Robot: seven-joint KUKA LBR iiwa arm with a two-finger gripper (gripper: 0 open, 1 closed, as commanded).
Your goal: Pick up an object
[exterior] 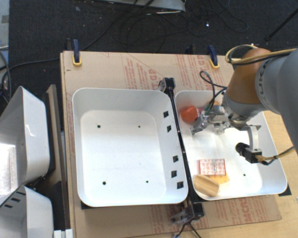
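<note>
The grey arm's 2-finger gripper [201, 124] is hanging in the right white plastic bin [273, 182], just beside a round red-orange object [188, 114] — its opening can't be told. A pink patterned packet [211, 166] and a tan bread-like roll [206, 185] are lying nearer the front edge — apart from it.

You cannot make out the gripper's [202, 123] fingertips; they are small and blurred against the white floor of the right bin [268, 182], so whether they touch the red object [188, 114] just beside them is unclear. The arm [268, 78] covers the bin's far right corner and runs out of the picture at the right edge. The print on the pink packet [211, 166] is too small to read. The tan block [206, 185] overhangs the bin's near rim.
</note>
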